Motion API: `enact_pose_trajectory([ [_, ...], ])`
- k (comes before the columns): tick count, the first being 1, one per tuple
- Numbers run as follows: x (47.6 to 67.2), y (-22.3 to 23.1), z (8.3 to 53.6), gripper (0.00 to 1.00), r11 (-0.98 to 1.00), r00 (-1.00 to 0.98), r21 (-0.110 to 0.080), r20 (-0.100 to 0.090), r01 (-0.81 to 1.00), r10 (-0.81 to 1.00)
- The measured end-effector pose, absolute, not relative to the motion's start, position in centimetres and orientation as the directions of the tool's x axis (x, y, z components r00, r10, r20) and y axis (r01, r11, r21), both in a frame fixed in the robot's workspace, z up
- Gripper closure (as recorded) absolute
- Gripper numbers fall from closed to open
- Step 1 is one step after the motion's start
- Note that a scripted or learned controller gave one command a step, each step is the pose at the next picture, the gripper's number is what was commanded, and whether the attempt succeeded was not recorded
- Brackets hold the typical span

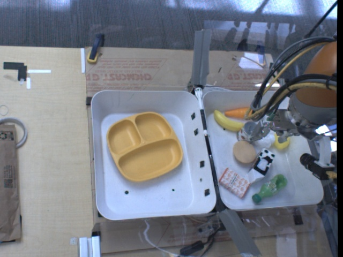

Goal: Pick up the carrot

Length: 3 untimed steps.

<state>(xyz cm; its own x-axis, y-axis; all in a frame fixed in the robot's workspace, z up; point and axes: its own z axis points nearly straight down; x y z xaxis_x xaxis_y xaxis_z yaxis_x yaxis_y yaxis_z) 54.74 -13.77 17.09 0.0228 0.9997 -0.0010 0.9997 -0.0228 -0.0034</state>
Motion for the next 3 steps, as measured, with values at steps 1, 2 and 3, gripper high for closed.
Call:
enact_pose_trajectory([
  [1,61.3,-9.4,12.2,0.0,-0.036,0.036,0.001,-0.002,0.999,0.999],
  [2,56.7,-10.5,15.3,0.0,0.089,-0.089,-0.002,-0.001,0.996,0.996],
  [3,59.5,-13.7,19.8,0.0,0.114,-0.114,0.0,-0.003,0.993,0.993],
])
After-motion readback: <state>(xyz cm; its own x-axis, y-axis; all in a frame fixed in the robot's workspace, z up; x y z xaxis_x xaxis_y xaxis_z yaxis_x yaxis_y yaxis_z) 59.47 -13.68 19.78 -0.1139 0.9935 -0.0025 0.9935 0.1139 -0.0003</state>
